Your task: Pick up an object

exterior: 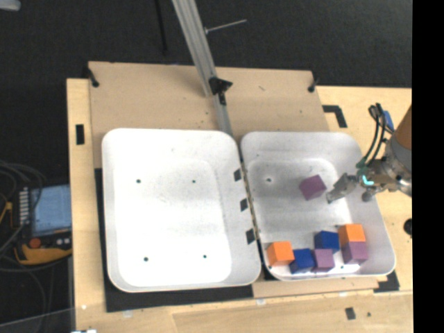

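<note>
The gripper point(354, 188) hangs over the right bin point(291, 148), toward its 3 o'clock edge. Its fingers point(340, 187) stand apart with nothing between them.

A purple cube point(313, 186) sits alone near the middle of that bin, just beside the fingers at their 9 o'clock, tilted a little so its corners point off square. It looks small, matte and solid mauve; whether a fingertip touches it I cannot tell.

The other blocks crowd the bin's 5 to 6 o'clock rim: an orange block point(281, 252), a blue block point(302, 261), a purple block point(325, 259), a second blue block point(327, 241), and at 5 o'clock an orange-topped block point(353, 234) above another purple one point(355, 250).

The left bin point(173, 207) lies at 9 o'clock on the bench point(208, 318).
</note>
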`<state>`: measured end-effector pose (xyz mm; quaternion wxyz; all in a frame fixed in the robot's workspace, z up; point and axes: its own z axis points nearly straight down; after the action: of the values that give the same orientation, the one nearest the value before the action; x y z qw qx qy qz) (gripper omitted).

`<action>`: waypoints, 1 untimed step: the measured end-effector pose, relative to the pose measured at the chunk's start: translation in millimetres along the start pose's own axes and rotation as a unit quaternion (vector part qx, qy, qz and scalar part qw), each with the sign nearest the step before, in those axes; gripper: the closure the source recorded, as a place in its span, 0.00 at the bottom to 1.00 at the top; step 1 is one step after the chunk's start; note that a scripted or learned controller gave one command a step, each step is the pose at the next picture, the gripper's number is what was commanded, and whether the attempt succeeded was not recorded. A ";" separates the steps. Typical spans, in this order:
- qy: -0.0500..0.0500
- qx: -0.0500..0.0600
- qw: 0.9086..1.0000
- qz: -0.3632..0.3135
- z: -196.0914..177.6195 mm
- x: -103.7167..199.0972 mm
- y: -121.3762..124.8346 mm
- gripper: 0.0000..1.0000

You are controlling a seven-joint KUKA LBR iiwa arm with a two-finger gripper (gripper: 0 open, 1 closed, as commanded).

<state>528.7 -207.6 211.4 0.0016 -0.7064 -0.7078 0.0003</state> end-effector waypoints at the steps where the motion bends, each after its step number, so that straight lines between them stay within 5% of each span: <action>1: -0.001 -0.002 1.000 0.000 -2.0 0.0 0.9 0.00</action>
<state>529.6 -207.6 213.4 -0.0004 -0.7065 -0.7078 -0.0006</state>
